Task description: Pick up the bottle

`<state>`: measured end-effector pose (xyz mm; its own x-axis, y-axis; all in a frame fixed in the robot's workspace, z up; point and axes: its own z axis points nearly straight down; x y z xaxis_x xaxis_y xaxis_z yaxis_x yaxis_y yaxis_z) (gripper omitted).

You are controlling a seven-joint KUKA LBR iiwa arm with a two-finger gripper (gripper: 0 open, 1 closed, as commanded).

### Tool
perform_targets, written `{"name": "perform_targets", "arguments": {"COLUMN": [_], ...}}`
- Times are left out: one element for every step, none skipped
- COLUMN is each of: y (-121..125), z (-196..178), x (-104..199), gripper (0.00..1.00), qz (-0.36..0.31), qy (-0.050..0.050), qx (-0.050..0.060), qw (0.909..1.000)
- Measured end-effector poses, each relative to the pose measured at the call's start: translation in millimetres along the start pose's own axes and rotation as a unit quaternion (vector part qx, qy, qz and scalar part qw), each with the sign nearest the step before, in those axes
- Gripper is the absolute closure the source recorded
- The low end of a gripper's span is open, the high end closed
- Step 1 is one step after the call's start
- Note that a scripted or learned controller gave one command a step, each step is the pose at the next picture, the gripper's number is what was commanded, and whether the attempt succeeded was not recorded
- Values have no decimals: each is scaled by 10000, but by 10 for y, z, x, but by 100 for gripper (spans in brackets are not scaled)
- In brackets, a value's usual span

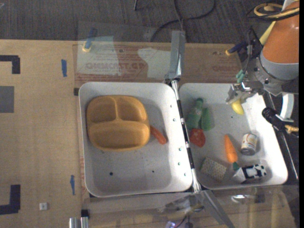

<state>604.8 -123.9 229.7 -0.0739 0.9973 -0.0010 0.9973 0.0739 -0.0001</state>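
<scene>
The camera view looks down on a bench (38, 141) with two white bins side by side. Nearest the lower edge of the right bin (273, 175) lie a black-and-white toy cow (253, 172) and, to its left, a speckled grey sponge (213, 168). A little farther up, a small tin can (249, 143) lies on its side, with an orange carrot (230, 149) just to its left. Left of the carrot sits a red strawberry-like piece (197, 137), close to the bin's left wall. Just above it lies the green bottle (195, 114), its neck pointing away toward the far wall, and a dark green rounded piece (207, 118) touches its right side. Farther back still, near the far right corner, the pincer (236, 99) hangs over a yellow item (237, 108), well apart from the bottle; I cannot tell whether it is spread or closed, and nothing is seen held in it. The arm's orange band (282, 34) rises behind it at the upper right. In the left bin (137, 179), a mustard-yellow divided tray (117, 122) fills the far half, with a small orange-red piece (159, 135) touching its right edge. Beyond the bins, a clear plastic sheet (118, 56) rests on the bench, and a black cable (190, 4) loops on the floor.
</scene>
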Motion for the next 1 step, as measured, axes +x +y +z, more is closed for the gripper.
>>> {"name": "perform_targets", "arguments": {"y": [-1078], "z": [-917], "x": [121], "gripper": [100], "qz": [-224], "qy": [1], "qx": [6], "qw": [9997]}}
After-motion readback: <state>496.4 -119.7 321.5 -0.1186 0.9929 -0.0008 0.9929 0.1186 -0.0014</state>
